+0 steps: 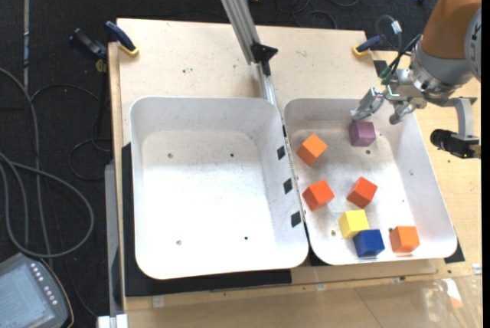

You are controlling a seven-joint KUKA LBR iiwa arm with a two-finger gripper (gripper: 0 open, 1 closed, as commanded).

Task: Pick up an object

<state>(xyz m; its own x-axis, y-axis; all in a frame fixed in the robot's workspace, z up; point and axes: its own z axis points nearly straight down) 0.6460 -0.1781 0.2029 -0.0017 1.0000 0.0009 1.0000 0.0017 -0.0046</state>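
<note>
Gripper [380, 109] spread open, holding nothing, poised just above purple cube [362, 132] at far end of right bin [432, 188]. Cube rests on bin floor. Grasp and lift not yet done.

A: What sits on the surface [199, 58]?
B: Two white bins: the left bin [207, 181] and the right bin [425, 188], side by side.
A: Anything else?
B: A slanted metal pole [233, 1], blue-and-yellow clamps [119, 39] at the back corners, cables on the dark floor [53, 165]
</note>
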